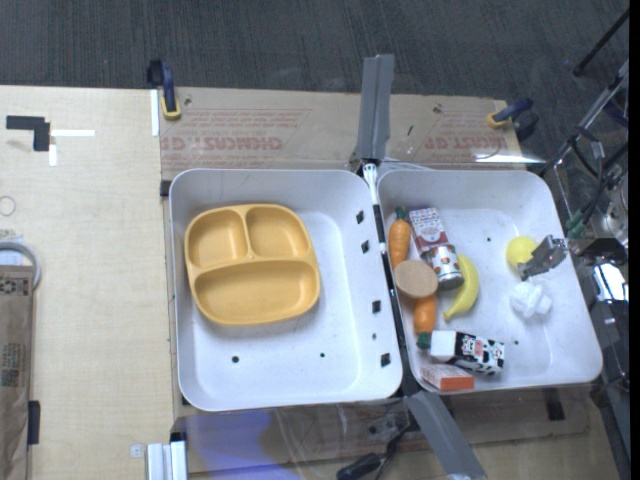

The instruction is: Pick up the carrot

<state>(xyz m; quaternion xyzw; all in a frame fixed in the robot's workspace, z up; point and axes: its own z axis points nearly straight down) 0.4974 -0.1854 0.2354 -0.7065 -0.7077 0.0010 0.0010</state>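
Note:
The carrot (400, 240) is orange with a small green top and lies along the left wall of the right bin (560, 363). A round tan disc (415, 279) covers its lower end. Below the disc a further orange piece (425, 314) shows; I cannot tell whether it belongs to the same carrot. My gripper (546, 256) hangs over the right side of that bin, beside a yellow lemon (519, 251) and well to the right of the carrot, with nothing seen in it.
A red-and-white carton (425, 228), a can (443, 265) and a banana (464, 288) crowd the carrot's right side. A white lump (530, 300), a cow-patterned carton (476, 350) and a red box (446, 377) lie nearer the front. The left bin (290, 378) holds a yellow divided plate (252, 264).

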